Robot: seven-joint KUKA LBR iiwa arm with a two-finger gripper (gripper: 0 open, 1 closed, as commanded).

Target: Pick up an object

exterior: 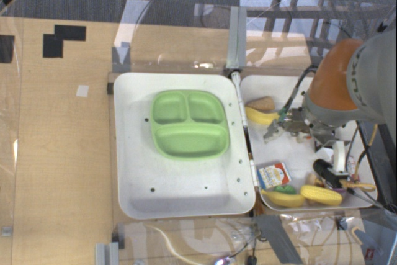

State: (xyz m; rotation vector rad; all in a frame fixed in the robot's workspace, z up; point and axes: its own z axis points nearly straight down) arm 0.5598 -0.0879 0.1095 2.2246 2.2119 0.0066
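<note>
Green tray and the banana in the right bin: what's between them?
In the camera view, the two bins' adjoining rims lie between the green tray and the banana, with bare white floor of the left bin beside the tray.

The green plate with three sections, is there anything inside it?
Nothing I can see: all three sections of the green plate look bare. It lies alone in the left bin. What is underneath it is covered by the plate itself.
</note>
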